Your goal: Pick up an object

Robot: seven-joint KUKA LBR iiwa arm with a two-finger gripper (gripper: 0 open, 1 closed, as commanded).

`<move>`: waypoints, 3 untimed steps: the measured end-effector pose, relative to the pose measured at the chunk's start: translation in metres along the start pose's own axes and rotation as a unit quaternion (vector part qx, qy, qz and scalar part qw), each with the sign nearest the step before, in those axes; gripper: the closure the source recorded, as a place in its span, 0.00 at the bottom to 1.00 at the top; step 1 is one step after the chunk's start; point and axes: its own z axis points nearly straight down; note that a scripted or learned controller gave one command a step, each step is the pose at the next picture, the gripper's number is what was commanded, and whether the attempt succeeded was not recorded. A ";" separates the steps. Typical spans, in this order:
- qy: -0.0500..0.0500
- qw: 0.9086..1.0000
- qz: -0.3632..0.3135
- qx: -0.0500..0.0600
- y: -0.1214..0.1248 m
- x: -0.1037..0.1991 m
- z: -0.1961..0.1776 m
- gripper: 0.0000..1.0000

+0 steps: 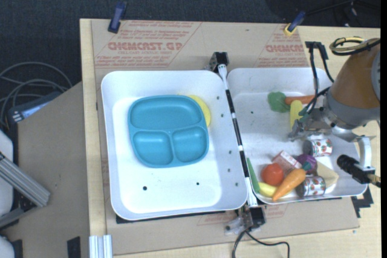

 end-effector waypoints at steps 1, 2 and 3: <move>0.000 1.000 0.000 0.000 0.029 -0.001 0.010 1.00; 0.000 1.000 0.000 0.000 0.029 -0.001 0.010 0.00; 0.000 1.000 0.000 -0.001 0.029 -0.001 0.000 1.00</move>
